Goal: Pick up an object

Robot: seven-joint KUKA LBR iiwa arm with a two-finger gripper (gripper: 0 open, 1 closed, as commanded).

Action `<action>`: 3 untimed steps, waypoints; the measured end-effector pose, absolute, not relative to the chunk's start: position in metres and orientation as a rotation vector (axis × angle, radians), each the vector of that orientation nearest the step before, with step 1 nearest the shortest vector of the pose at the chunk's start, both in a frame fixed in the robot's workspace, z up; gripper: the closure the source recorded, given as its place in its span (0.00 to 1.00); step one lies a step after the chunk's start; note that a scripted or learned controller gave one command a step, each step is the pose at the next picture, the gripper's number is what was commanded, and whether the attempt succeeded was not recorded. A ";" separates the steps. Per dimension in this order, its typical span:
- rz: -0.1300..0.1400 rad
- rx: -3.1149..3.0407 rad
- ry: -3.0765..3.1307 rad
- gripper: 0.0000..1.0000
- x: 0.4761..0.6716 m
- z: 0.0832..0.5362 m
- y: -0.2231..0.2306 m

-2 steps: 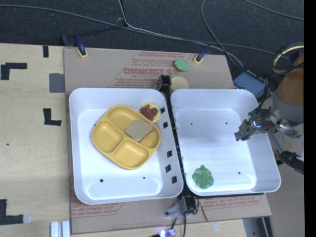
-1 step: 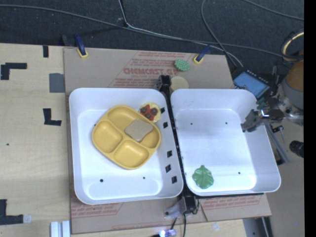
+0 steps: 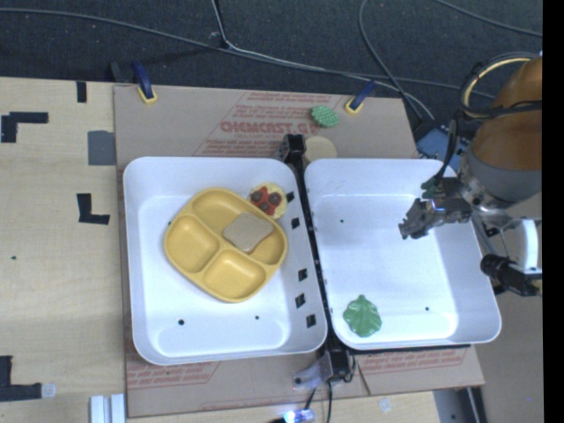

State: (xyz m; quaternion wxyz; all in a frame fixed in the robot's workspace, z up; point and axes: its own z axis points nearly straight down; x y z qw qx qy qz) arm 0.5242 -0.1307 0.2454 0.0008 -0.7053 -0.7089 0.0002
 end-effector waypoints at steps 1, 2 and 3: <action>0.000 -2.212 -2.227 1.00 0.525 0.244 -0.073; 0.003 -2.213 -2.225 1.00 0.531 0.231 -0.026; 0.002 -2.213 -2.226 1.00 0.541 0.218 0.024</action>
